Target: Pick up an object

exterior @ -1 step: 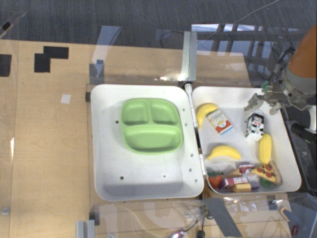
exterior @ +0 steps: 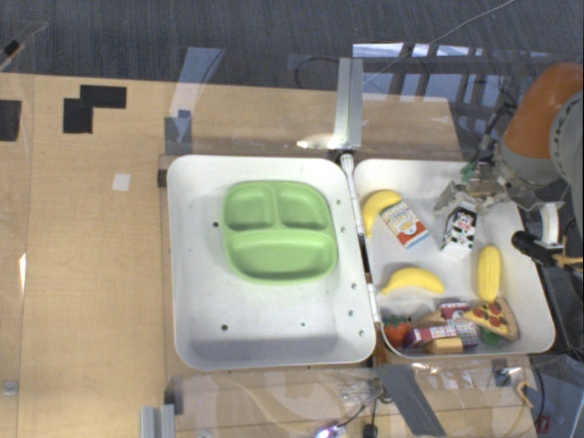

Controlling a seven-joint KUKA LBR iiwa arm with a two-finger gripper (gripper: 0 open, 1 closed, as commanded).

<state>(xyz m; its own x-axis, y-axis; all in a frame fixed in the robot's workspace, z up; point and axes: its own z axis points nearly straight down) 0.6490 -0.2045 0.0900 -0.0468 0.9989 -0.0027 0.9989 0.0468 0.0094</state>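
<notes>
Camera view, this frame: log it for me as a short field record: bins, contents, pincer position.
left bin: holds a green divided plate
right bin: holds toy food and small packs
upper items: banana, small carton, black-and-white cow-print carton
middle items: second banana, corn cob
near-edge items: pizza slice, snack bar
pincer: over the right bin's far side, just above the cow-print carton
pincer grip: cannot tell
</notes>
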